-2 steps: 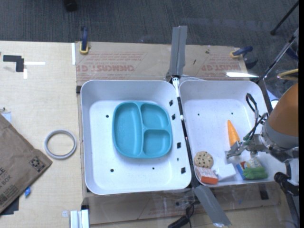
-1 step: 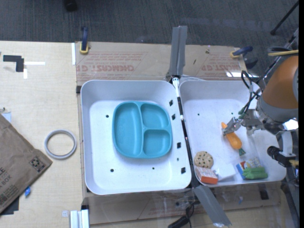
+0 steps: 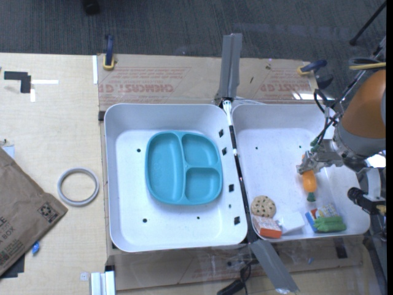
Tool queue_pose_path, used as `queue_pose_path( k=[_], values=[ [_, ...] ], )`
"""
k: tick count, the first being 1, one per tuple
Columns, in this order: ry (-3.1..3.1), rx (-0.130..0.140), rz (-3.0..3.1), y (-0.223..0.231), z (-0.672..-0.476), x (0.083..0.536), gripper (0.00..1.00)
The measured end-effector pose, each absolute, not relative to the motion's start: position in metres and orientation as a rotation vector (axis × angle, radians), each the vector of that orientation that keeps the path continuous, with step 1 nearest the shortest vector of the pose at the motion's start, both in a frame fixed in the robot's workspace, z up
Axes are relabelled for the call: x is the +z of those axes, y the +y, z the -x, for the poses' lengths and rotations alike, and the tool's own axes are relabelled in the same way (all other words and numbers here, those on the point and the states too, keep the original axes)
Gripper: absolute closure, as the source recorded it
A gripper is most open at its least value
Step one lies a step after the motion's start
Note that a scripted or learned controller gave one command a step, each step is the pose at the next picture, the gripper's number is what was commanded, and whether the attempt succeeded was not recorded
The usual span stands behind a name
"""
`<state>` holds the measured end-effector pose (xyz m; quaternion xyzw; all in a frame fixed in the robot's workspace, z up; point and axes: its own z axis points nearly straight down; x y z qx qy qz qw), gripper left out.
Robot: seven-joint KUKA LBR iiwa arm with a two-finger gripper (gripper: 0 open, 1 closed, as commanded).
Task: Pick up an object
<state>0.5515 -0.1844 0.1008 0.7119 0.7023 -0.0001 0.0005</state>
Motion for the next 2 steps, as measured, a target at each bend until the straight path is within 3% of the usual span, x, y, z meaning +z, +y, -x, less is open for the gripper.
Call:
queue_pose_path(
  k=[1, 2],
  values=[
    [2.118, -0.003, -2.321, -0.122, -0.579, 0.204, 1.00],
    [2.395, -0.002, -2.029, -0.134, -0.639, 0.232, 1.00]
  ],
)
